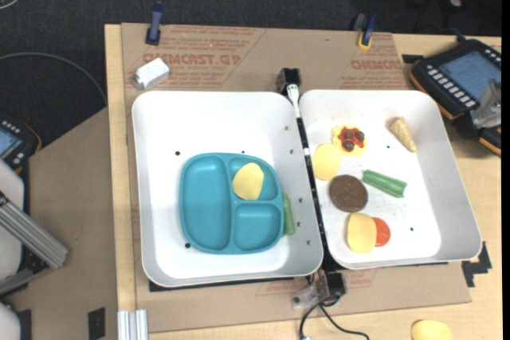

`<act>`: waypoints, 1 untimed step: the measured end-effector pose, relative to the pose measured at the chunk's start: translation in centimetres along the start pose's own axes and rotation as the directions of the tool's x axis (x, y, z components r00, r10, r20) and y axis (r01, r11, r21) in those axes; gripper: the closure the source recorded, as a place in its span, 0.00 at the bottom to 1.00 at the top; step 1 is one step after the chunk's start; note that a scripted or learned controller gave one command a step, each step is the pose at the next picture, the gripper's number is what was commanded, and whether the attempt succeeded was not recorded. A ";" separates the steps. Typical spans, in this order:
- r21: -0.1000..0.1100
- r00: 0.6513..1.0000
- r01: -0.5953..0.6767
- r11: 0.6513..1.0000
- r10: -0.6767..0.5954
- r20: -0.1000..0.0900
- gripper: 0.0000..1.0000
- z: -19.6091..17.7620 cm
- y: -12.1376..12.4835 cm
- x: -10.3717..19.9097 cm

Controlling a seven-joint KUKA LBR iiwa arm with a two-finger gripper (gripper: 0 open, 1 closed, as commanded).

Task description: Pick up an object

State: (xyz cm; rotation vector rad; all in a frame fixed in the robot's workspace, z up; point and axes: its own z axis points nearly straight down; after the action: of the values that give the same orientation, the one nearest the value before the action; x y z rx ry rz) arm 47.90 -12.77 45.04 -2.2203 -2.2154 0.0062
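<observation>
I am looking down through the camera view at two white bins sitting side by side on the brown surface point(199, 52). I am taking the teal divided plate point(209, 203) as my landmark; it is lying flat in the left bin point(151, 171), toward that bin's near side.

A yellow oval piece point(249, 181) is resting in the plate's upper right compartment. A thin green piece point(288, 215) is lying along the plate's right edge, touching it.

Everything else I could pick is sitting to the right of the plate, in the right bin point(446, 171). Nearest the plate, a pale yellow round piece point(326, 162) is lying just past the divide between the bins. A brown disc point(348, 193) is sitting just below it, the two nearly touching. A green pod-shaped piece point(385, 182) is lying at a slant on the disc's far side from the plate. A yellow disc point(361, 233) is overlapping a red one point(382, 232), level with the plate's lower edge. Farther up, a small red and yellow piece point(349, 138) and a tan cone-shaped piece point(402, 134) are lying apart from each other.

A small white block point(151, 73) is sitting on the surface beyond the plate, outside the bins.

I cannot tell the gripper's state from this feed.
</observation>
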 end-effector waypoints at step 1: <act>-0.019 1.000 0.004 1.000 -0.004 0.004 1.00 -9.0 0.0 0.5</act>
State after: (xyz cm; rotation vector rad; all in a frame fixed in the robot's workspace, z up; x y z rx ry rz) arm 47.97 -12.24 54.08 -2.2278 -2.2309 -0.0105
